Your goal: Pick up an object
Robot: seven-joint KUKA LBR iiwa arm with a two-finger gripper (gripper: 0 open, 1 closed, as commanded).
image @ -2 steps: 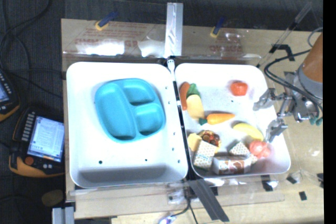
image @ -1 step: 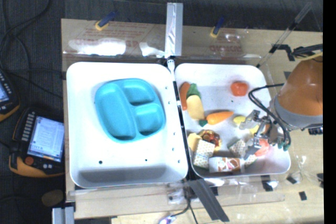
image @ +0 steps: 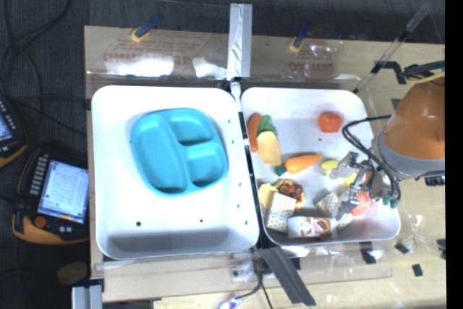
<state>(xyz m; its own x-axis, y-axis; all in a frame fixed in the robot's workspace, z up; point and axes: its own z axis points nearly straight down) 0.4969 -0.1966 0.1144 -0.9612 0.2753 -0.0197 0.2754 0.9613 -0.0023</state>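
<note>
Gripper (image: pixel 356 188) is down in the right bin (image: pixel 304 101), low at its right side, over a tight clutter of small items by the bottom-right corner. Step in hand looks like the descent/grasp try, not a lift. Fingers are lost in cables and clutter, so can't tell whether they're spread or pressed together, and nothing can be called held.

Candidate things all lie in the right bin. Count, approx.: 1 red tomato (image: pixel 330 121) near the top, well apart from the rest; 1 orange carrot (image: pixel 303 163) mid-bin; 1 corn cob w/ green husk (image: pixel 268 142) by the divider; 1 small yellow piece (image: pixel 330 166) just beside the gripper; 1 lying can (image: pixel 309 226) at the bottom edge; plus maybe 3–4 small packets/toys packed around the gripper, too jumbled to separate.

Left bin (image: pixel 108 155) bears 1 blue divided tray (image: pixel 182 150), 3 compartments.

Next move, I'd judge: pinch one piece under the tool, then rise straight w/o dragging neighbours.
</note>
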